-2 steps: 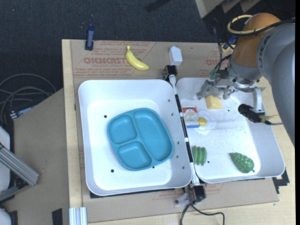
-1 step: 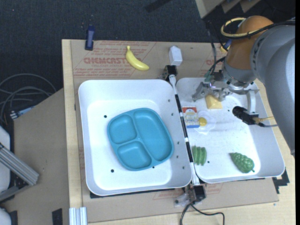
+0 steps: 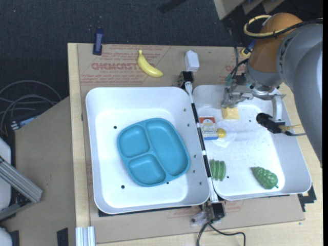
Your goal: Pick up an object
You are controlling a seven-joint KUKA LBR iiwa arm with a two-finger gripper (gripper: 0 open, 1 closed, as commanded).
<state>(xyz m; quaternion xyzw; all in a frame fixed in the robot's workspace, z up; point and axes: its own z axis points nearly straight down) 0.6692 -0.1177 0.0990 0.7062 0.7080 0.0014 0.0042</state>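
Hand [image 3: 233, 97] hangs low in the right bin [image 3: 292, 152]; its grip cannot be told; yellow block [image 3: 231, 113] lies just below it; green toy [image 3: 265, 177] well apart.

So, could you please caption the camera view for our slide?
End effector poised over a yellow block in the right bin; blue tray in left.
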